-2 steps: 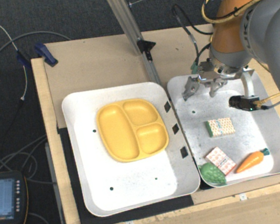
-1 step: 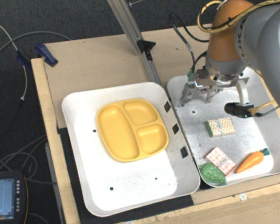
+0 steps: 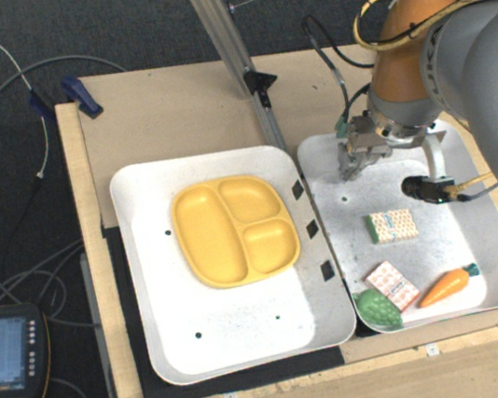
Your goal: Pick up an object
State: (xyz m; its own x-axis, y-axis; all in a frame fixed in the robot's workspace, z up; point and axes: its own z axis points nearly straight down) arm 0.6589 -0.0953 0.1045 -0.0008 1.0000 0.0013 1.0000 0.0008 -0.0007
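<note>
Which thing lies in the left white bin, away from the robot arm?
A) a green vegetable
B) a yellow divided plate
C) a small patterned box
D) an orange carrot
B: the yellow divided plate sits alone in the left bin, while the carrot, small boxes and green item lie in the right bin near the arm.

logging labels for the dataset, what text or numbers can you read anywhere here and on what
No text can be read in this view.
Small red and white box: has print on it, too blurred to read.
Pale patterned packet: a dotted pattern, no legible words.
Handheld screen at the left edge: lit, contents too small to read.
</note>
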